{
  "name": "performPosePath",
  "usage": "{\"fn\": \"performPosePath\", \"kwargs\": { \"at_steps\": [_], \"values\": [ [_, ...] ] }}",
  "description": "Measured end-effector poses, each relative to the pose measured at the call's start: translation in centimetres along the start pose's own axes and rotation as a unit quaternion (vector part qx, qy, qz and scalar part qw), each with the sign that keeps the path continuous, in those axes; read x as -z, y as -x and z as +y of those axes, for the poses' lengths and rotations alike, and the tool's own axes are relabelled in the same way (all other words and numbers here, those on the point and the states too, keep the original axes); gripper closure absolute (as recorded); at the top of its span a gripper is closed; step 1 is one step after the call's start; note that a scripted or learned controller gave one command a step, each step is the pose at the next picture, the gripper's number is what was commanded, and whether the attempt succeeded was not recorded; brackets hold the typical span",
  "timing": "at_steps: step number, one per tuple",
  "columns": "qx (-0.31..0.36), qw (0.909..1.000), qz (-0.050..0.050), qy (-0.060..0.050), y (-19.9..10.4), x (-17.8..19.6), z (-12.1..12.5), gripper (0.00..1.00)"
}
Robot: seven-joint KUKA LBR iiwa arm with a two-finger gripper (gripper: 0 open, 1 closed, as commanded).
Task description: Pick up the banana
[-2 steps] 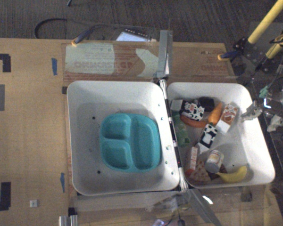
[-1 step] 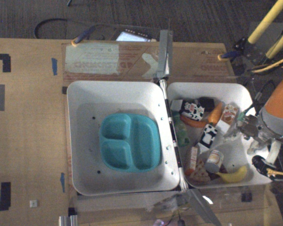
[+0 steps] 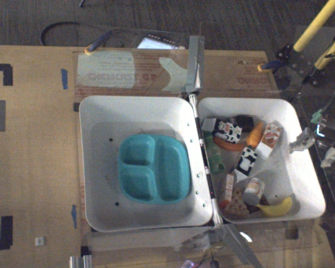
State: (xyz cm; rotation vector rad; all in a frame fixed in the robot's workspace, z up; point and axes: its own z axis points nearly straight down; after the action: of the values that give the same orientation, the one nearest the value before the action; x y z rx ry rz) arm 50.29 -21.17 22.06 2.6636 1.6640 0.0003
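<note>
Yellow curved banana (image 3: 277, 207) lies at the near edge of the right shallow white bin (image 3: 307, 172), just beside a small tin can (image 3: 252, 190) in a cluttered heap. We note a teal divided plastic tray (image 3: 154, 168) in the left white bin (image 3: 95, 149). Tool (image 3: 301, 143) at the right bin's right side; whether it is open or closed we cannot tell.

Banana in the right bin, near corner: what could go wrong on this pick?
1. The banana lies against the near wall of the right bin, so a finger may have too little room on that side and strike the rim.
2. A can and a snack packet crowd its left end; the fingers could catch or shove them instead.
3. The gripper sits at the bin's right edge, and its fingers are blurred.
</note>
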Motion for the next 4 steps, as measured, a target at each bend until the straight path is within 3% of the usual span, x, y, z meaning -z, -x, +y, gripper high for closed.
{"fn": "performPosePath", "kwargs": {
  "at_steps": [1,2,3,4],
  "values": [
    [0.012,0.9999,0.001,-0.003,0.7,-8.9,-2.3,0.0],
    [0.008,1.0,0.0,0.0,1.4,-2.3,-1.9,0.0],
    [0.023,0.9997,0.004,0.012,0.8,-7.9,-1.2,0.0],
    [0.05,0.9986,0.005,0.015,0.9,-8.6,-1.0,0.0]
  ]
}}
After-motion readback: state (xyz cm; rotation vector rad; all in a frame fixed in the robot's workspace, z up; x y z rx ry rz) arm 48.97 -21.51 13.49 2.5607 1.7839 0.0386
